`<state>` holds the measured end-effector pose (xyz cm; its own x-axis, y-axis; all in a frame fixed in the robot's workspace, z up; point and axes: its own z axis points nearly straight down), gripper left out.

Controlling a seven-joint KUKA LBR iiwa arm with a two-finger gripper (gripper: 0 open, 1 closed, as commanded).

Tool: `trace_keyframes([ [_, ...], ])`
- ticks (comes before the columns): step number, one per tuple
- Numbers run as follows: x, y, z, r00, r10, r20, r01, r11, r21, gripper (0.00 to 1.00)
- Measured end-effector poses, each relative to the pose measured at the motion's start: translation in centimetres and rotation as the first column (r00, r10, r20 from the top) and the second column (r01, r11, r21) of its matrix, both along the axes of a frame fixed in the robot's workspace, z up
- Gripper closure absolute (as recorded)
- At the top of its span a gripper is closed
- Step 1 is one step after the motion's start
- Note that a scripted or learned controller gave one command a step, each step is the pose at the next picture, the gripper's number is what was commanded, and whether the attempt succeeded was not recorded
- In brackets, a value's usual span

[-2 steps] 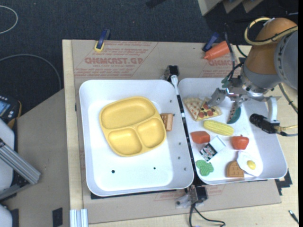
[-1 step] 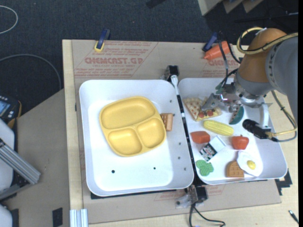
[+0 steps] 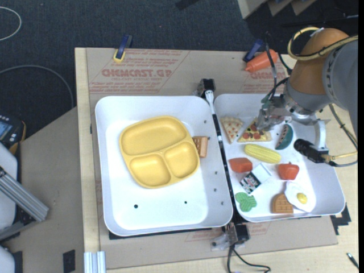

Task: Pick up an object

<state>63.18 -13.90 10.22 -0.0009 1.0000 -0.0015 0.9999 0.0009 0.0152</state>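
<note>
The hand (image 3: 263, 124) hovered low over the toy pizza slice (image 3: 254, 133) in the right bin (image 3: 327, 181), beside the corn cob (image 3: 262, 152). Whether it was spread or pressed together I cannot tell. Nothing looked lifted yet; grasping and raising remained.

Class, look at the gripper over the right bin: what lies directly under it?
The gripper hangs over a pizza slice with red topping, beside a watermelon slice and above a corn cob. The wrist covers the bin floor behind it, so anything there is hidden.
</note>
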Motion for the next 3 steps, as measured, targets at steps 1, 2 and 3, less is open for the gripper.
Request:
trace_keyframes([
  [1, -0.3, -0.5, 4.6, 1.000, -0.002, -0.009, 0.002, 1.000, -0.001, 1.00],
  [2, -0.1, -0.3, 11.1, 1.000, 0.000, -0.005, 0.000, 1.000, -0.001, 1.00],
  [3, 0.0, -0.3, 12.4, 1.000, 0.000, -0.010, 0.000, 1.000, 0.000, 1.00],
])
